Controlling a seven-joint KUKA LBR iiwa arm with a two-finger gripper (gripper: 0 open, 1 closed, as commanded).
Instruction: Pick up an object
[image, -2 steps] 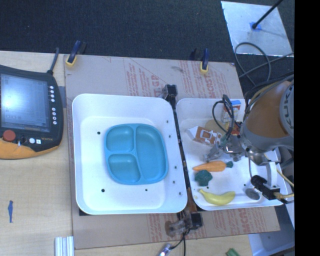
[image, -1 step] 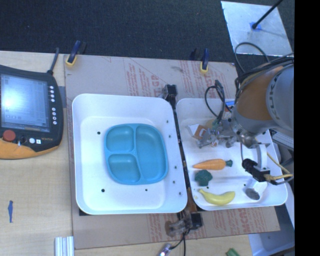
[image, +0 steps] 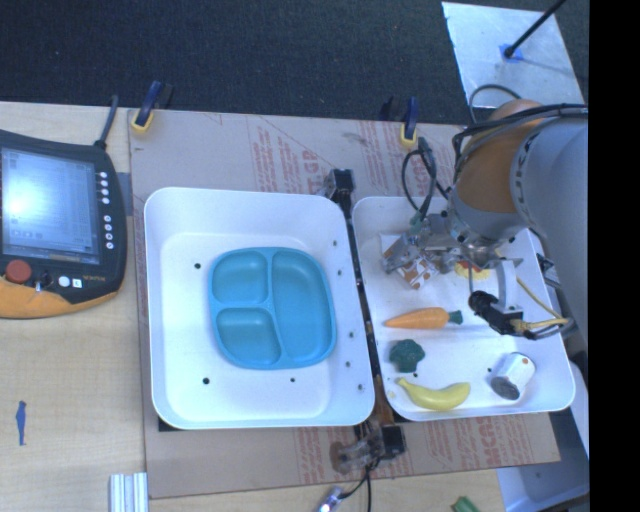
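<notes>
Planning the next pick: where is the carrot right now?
The carrot lies in the right bin, near its left wall, above the broccoli and banana.

gripper (image: 418, 262): fingers too blurred and cluttered to tell. right bin (image: 545, 400): far rim hidden under arm (image: 520, 170). small item beneath gripper: unidentifiable. teach pendant (image: 55, 230): left side cut off by edge.

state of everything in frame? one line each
gripper: low over the right bin's back, fingers unclear
carrot: lying flat, right bin
banana: lying flat, near front edge
broccoli: loose between carrot and banana
blue tray: flat in left bin
handheld screen: lit
</notes>
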